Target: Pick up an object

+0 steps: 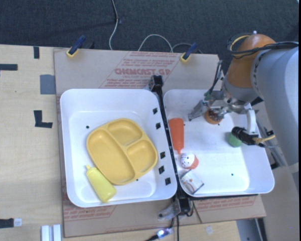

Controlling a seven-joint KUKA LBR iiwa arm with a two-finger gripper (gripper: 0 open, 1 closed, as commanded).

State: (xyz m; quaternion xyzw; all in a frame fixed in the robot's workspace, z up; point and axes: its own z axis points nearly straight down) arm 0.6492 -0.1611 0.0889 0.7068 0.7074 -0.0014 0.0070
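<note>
I see the gripper (214,110) over the right bin (251,182), fingers spread open around a small round brownish-orange object (213,116). It looks roundish, so I cannot tell any long axis. Left of it, against the divider, lies a smooth orange cylinder (176,133), lengthwise away from me. A green lump (234,140) sits to the object's right.

Tray (121,150) and bottle (100,183) in left bin (70,134); carrot (176,133) in right bin (251,179).
</note>
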